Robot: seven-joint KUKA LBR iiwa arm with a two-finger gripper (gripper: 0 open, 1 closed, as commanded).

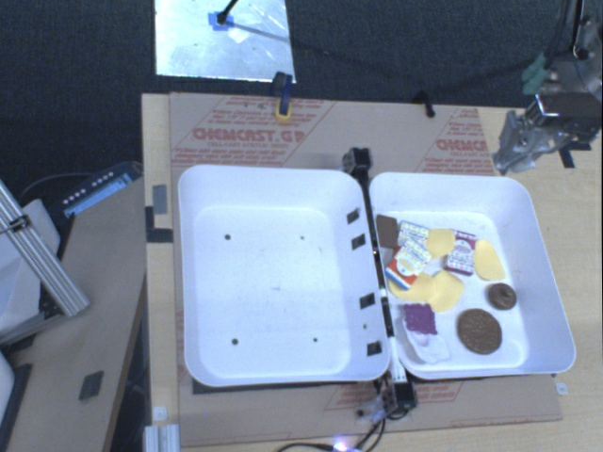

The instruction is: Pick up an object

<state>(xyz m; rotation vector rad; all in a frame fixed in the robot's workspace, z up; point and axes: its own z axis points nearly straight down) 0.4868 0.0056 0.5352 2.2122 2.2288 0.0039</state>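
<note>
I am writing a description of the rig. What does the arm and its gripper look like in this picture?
At the upper right edge, the gripper is a pale grey, metallic, angular block with a shiny finish. Above it sits a darker grey housing with a small green part on its side. Thin dark cables run upward from it.

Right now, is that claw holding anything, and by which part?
Nothing. The gripper hangs above the right bin's far corner, nothing between its fingers.

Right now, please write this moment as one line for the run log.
gripper: above right bin's far rim, off objects | brown disc: in right bin, untouched | left bin | pick: not done
</note>
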